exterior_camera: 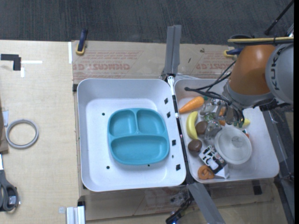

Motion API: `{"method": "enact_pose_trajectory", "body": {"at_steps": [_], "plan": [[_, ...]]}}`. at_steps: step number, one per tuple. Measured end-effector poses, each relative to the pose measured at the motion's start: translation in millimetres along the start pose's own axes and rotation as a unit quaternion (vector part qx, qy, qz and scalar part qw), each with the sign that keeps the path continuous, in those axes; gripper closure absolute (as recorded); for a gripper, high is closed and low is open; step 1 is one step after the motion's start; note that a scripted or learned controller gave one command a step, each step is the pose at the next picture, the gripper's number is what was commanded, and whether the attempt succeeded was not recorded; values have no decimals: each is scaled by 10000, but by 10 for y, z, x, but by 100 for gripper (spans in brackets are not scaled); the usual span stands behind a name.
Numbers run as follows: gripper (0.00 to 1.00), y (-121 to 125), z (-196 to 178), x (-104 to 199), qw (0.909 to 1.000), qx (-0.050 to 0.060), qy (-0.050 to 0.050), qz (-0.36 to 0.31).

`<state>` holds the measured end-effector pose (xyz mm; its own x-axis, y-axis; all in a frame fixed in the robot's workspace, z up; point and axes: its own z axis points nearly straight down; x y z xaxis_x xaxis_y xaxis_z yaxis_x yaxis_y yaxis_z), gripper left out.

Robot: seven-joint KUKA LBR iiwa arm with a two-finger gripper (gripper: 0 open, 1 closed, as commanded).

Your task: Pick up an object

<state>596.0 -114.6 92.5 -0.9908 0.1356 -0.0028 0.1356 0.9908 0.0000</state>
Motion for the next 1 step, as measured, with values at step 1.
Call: {"method": "enact_pose_trajectory", "body": {"at_steps": [1], "plan": [[0, -38, -7, 885, 9987, 3, -13, 505]]}}
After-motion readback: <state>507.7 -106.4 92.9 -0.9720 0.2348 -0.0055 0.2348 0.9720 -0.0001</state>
